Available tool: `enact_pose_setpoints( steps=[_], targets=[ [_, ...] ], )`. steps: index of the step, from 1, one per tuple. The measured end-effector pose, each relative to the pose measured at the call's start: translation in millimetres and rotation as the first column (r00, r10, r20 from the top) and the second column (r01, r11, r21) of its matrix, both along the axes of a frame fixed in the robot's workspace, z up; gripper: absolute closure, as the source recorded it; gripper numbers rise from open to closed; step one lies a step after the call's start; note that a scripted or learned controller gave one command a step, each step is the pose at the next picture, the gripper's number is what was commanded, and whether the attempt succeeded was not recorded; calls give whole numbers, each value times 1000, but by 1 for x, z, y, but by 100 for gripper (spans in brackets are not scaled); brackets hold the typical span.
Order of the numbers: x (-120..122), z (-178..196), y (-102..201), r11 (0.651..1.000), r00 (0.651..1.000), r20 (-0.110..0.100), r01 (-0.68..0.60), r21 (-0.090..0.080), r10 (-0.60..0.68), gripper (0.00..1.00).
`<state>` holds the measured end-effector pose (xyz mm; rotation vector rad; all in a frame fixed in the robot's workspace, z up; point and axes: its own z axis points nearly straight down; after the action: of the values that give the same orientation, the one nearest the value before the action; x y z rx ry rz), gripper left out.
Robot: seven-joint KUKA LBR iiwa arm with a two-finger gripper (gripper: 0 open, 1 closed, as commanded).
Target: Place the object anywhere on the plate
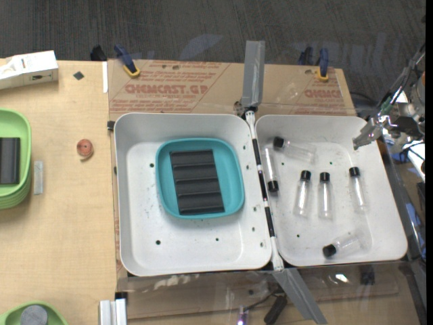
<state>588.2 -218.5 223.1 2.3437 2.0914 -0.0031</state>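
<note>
A teal square plate [200,179] with a black ridged insert sits in the left white bin [135,235]. Several clear tubes with black caps lie scattered in the right white bin [385,242]: one near the divider [270,168], one at the back [296,149], three side by side in the middle [325,195], and one at the front [345,244]. My gripper [372,133] hangs at the right bin's far right rim, away from the tubes and far from the plate. Nothing shows between its tips.
Brown cardboard [176,83] lies behind the bins with blue-orange clamps [126,59] on it. On the wooden bench at left stand a green tray [15,158], a small red disc [84,147] and a white box [27,68]. Cables and arm hardware crowd the right edge.
</note>
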Motion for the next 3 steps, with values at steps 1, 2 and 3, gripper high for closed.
enact_pose_setpoints(
  steps=[1,2,3],
  targets=[
    [-7,135,10,998,998,-1,61,0,-61,0],
    [29,217,7,994,994,-1,106,0,-106,0],
    [71,217,3,982,982,-2,187,-1,-187,0]
  ],
)
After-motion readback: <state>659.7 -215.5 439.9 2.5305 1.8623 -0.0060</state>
